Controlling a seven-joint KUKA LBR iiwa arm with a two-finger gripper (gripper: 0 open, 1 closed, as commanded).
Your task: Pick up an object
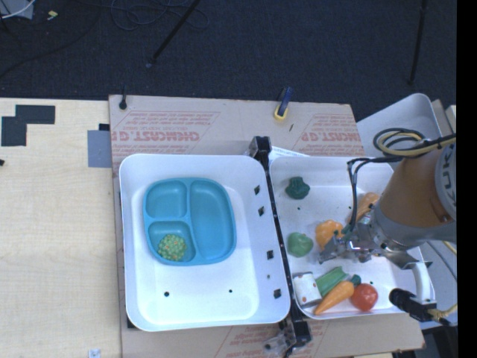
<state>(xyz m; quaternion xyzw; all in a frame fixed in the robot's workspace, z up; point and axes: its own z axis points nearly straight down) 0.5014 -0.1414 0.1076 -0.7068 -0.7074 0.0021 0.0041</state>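
The right bin (pixel 313 171) holds several toy foods: a dark green piece (pixel 297 189) near the back, a light green piece (pixel 299 243), an orange-yellow pepper (pixel 326 233), a green cucumber-like piece (pixel 332 280), an orange carrot (pixel 335 296), a red tomato (pixel 364 297) and a small white block (pixel 304 286). My gripper (pixel 341 246) reaches in from the right and hangs low over the bin's middle, right beside the orange-yellow pepper. Its tips blur into the clutter. An orange piece (pixel 367 202) shows behind the arm's wrist.
The left bin (pixel 145 293) holds a blue divided tray (pixel 191 221) with green peas (pixel 172 246) in its front-left compartment. A black divider (pixel 272 230) runs between the bins. Cables loop above the arm (pixel 414 192) at the right.
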